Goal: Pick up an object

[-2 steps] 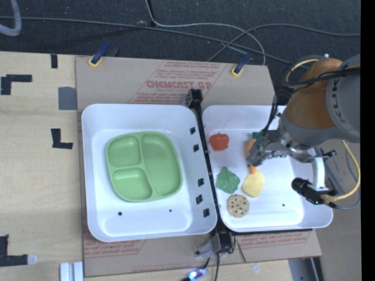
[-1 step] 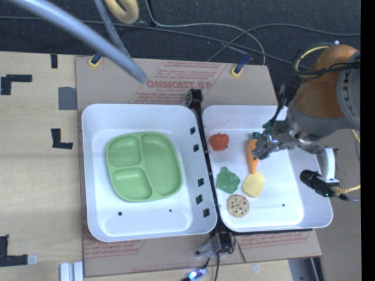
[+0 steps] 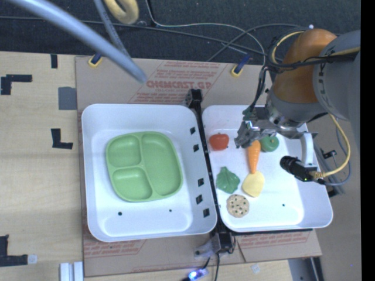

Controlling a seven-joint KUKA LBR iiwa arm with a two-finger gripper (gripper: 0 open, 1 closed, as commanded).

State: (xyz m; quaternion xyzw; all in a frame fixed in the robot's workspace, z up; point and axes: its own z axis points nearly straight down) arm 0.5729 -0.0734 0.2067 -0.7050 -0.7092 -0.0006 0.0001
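Observation:
The right bin [image 3: 304, 215] holds a red tomato [image 3: 219, 141], an orange carrot [image 3: 254, 156], a small green round piece [image 3: 270, 143], a green leafy piece [image 3: 227, 180], a yellow piece [image 3: 254, 185] and a brown cookie [image 3: 237, 205]. My gripper [image 3: 252, 134] hangs low over the bin's back part, right at the carrot's upper end and next to the green round piece. The wrist hides the fingers from this angle, so nothing is seen held between them.
The left bin [image 3: 96, 174] carries a green divided plate [image 3: 143, 165]. A black divider [image 3: 202, 157] runs between the bins. Cables cross the dark area behind the bench, and a grey pole [image 3: 76, 22] slants across the upper left.

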